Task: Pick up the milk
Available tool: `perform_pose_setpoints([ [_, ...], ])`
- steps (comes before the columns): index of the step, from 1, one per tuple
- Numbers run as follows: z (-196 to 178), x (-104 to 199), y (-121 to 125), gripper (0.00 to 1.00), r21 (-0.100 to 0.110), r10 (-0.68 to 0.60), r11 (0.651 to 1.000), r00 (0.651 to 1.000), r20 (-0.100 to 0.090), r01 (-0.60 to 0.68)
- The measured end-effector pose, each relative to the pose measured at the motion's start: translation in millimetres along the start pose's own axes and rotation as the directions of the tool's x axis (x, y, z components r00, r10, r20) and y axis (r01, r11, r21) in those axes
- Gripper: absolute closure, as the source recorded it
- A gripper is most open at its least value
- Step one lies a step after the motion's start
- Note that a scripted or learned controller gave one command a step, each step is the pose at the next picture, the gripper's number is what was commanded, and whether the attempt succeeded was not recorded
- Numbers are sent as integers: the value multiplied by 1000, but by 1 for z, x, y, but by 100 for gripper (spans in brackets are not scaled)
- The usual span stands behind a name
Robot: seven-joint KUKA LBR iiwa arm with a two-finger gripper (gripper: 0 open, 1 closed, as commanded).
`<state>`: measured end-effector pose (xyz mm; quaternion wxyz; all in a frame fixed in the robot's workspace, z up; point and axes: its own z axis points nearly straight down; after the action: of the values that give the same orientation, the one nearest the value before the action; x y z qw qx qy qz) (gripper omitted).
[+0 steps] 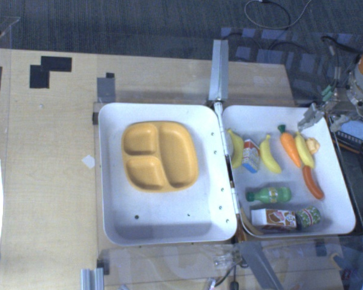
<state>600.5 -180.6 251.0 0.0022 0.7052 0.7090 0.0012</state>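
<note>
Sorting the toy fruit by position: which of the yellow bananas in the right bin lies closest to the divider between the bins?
The curved yellow banana along the right bin's left wall, left of the small milk carton; the other two bananas lie further right.

Lying beyond the tool: yellow divided tray (pixel 160 156) in far bin (pixel 109 180); nearer, carrot (pixel 290 148), bananas (pixel 269 154), green bottle (pixel 270 194), sausage (pixel 313 182).
</note>
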Motion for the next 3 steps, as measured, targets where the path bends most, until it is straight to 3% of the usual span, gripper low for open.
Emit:
perform_pose_setpoints([
  [1,118,36,-5,0,3,189,982,982,-1,-189],
  [2,131,78,-112,0,3,88,996,996,-2,-88],
  [3,100,54,-61,0,1,221,975,975,0,-221],
])
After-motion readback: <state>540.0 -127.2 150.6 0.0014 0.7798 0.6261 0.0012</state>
